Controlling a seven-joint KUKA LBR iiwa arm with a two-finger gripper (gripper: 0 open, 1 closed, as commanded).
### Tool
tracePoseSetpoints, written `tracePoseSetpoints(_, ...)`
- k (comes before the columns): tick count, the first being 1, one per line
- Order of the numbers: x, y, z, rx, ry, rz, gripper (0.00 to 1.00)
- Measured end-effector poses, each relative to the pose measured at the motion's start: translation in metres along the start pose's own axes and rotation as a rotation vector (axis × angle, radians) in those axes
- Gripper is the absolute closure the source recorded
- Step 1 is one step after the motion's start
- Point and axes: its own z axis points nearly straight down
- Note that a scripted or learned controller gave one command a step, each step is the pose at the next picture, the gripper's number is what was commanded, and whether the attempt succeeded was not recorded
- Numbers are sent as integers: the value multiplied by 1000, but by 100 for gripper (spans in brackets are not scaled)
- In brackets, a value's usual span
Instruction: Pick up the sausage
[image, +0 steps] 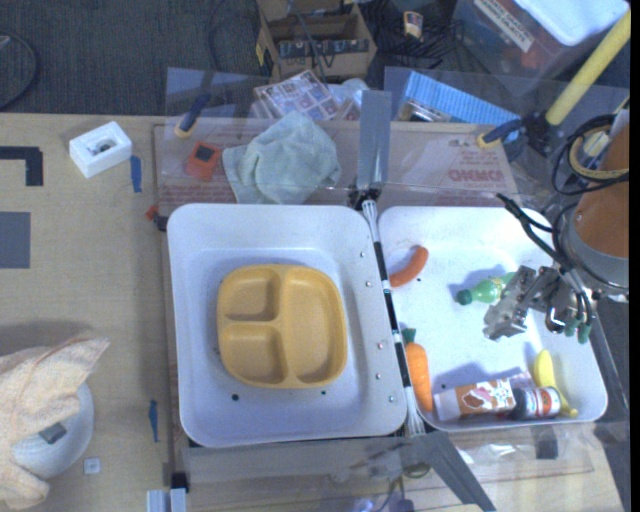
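The sausage (408, 265), a short orange-red curved piece, lies near the left wall of the right bin (470, 225), in its far half. My gripper (505, 315) hangs low over the middle-right of that bin, about a hand's width right of the sausage and slightly nearer the camera. It sits just beside a small green bottle (483, 291). The sausage lies apart from the gripper, untouched on the bin floor.
In the right bin also lie a carrot (418, 375), a sauce bottle (497, 400) along the near wall and a banana (546, 372). The left bin (190, 250) holds a yellow divided plate (283, 325). A pale cloth (283, 155) lies behind the bins.
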Motion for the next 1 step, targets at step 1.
tracePoseSetpoints(1,-129,29,64,-1,-3,-132,100)
